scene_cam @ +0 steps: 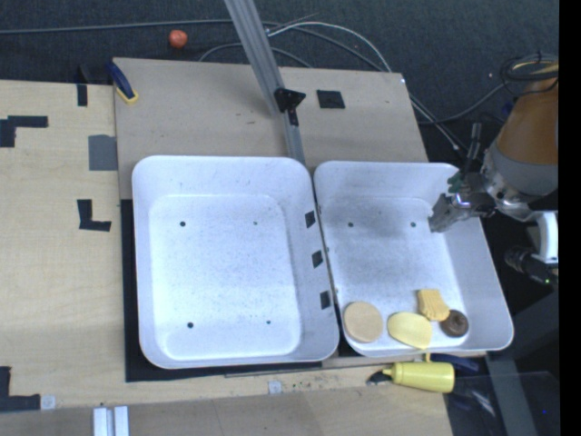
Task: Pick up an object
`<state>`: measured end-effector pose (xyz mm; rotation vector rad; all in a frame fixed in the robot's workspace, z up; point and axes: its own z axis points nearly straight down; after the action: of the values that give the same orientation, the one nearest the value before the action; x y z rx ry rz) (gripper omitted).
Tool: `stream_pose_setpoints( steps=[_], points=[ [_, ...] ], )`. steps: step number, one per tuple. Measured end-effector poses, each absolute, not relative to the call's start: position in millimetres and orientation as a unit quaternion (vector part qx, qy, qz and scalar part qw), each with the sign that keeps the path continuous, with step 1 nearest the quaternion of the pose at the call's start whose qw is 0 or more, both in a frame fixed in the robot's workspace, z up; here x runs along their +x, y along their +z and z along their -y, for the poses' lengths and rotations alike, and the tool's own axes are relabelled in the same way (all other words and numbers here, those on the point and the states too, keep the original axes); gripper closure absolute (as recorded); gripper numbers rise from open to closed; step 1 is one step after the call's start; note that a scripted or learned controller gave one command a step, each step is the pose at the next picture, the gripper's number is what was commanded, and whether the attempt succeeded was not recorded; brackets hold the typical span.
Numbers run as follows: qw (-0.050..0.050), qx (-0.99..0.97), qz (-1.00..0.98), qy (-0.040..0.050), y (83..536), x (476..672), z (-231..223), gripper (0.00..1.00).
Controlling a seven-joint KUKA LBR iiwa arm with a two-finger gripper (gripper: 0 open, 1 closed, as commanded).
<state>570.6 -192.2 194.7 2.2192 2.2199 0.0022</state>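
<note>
Along the front wall of the right bin (pixel 399 175) lie several small objects: a round tan disc (pixel 363 321), a pale yellow oval piece (pixel 409 329), a small tan block (pixel 432 304) and a dark brown round piece (pixel 456 323). My gripper (pixel 447 212) hangs over the right edge of that bin, well behind these objects. Its fingers look closed together with nothing between them. The arm's orange band (pixel 532 130) shows at the right.
The left bin (pixel 154 184) sits beside the right one. A yellow-handled tool (pixel 419 376) lies on the bench just in front of the right bin. A grey metal bar (pixel 259 48) slants down from the top. Cables run behind the bench.
</note>
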Motion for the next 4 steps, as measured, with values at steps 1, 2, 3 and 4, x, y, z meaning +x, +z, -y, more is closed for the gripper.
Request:
stream_pose_setpoints(
  steps=[1, 2, 3, 4],
  points=[
    [0.001, 0.707, -0.707, 0.0005, 233, 570.9, 192, 1.00],
    [0.000, 0.706, -0.709, 0.0002, 228, 570.5, 140, 1.00],
    [-0.001, 0.706, -0.708, 0.0000, 218, 561.4, 88, 1.00],
    [0.000, 0.705, -0.709, 0.0006, 230, 547.8, 33, 1.00]
  ],
)
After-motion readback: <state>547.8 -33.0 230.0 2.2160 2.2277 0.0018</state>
